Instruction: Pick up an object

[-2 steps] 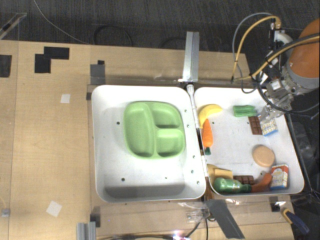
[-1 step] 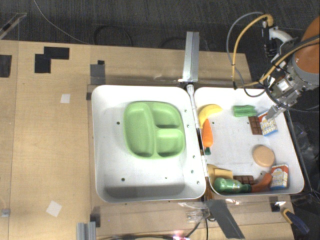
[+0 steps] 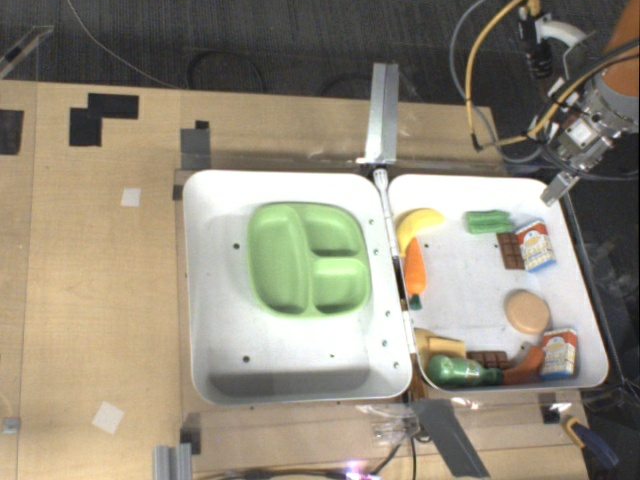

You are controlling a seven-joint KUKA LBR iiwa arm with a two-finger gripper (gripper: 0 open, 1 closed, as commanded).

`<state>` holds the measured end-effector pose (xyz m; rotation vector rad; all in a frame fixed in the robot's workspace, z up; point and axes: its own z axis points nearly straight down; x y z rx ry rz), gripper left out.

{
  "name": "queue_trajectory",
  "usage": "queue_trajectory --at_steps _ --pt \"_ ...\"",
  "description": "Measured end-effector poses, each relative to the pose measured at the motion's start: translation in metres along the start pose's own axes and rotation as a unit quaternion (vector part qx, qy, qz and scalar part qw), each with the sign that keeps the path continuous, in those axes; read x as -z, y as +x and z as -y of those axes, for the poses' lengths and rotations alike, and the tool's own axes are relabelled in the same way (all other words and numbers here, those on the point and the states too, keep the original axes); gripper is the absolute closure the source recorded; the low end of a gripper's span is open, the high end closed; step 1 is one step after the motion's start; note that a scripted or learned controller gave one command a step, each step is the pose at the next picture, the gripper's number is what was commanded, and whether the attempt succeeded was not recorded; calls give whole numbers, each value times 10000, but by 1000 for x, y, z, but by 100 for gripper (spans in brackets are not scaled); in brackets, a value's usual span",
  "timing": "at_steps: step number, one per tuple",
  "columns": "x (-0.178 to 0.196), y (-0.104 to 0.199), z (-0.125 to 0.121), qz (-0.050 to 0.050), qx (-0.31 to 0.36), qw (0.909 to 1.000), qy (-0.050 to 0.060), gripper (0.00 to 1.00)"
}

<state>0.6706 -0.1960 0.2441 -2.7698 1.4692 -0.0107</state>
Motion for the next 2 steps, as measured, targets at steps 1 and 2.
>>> queue_trajectory --at_steps 1,2 --pt "-1 0 0 5 -4 10000 -2 0" --pt "-136 -50 -46 44 1952 9808 -31 0"
